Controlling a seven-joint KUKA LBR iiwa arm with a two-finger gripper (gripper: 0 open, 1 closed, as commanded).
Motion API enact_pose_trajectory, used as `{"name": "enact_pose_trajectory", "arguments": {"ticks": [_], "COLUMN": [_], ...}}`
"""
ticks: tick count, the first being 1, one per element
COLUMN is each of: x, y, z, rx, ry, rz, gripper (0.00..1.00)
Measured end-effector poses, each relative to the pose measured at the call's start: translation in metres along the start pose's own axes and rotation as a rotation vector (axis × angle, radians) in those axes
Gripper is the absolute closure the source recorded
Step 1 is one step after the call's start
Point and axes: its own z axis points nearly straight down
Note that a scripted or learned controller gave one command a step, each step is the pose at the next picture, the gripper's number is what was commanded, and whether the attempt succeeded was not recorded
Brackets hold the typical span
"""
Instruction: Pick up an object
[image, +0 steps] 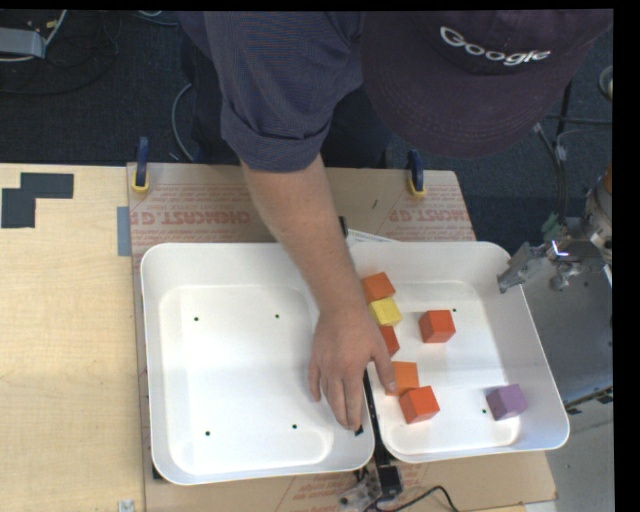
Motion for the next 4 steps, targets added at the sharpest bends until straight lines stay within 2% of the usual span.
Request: {"name": "enact_pose_trajectory", "arguments": {"ticks": [1, 2, 3, 4], "x": [-0.025, 0.016, 0.078, 0.084], "y": [0.020, 0.025, -0.065, 0.043], "z": [0.144, 0.175, 0.170, 0.195], "rx": [0.011, -0.002, 0.001, 0.000], "ry": [0.004, -0.001, 0.001, 0.000], "rz": [0.000, 0.002, -0.002, -0.002], "gripper": [0.00, 0.00, 0.00, 0.00]}}
